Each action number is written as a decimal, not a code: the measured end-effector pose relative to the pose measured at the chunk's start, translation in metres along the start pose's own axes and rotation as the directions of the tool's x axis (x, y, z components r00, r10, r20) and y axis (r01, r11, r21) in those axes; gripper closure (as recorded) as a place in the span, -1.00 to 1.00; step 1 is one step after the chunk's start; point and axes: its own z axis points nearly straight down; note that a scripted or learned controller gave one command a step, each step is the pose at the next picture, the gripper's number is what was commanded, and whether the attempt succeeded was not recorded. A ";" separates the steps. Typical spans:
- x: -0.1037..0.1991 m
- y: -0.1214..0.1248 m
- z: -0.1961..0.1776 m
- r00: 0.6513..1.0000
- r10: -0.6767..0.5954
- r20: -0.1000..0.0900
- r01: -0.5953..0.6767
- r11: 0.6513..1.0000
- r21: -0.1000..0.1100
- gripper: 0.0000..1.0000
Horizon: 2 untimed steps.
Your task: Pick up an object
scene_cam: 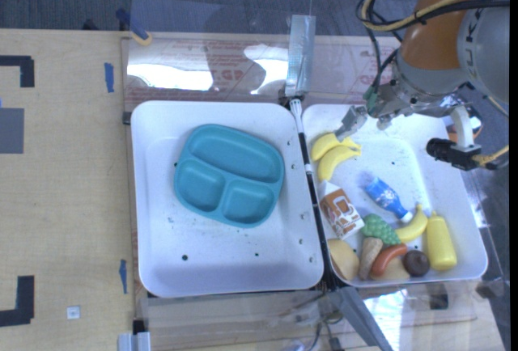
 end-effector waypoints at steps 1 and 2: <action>0.029 0.005 -0.019 0.982 0.190 0.000 -0.190 0.982 0.000 -1.00; -0.024 0.001 0.098 1.000 -0.021 0.001 0.021 1.000 -0.002 -1.00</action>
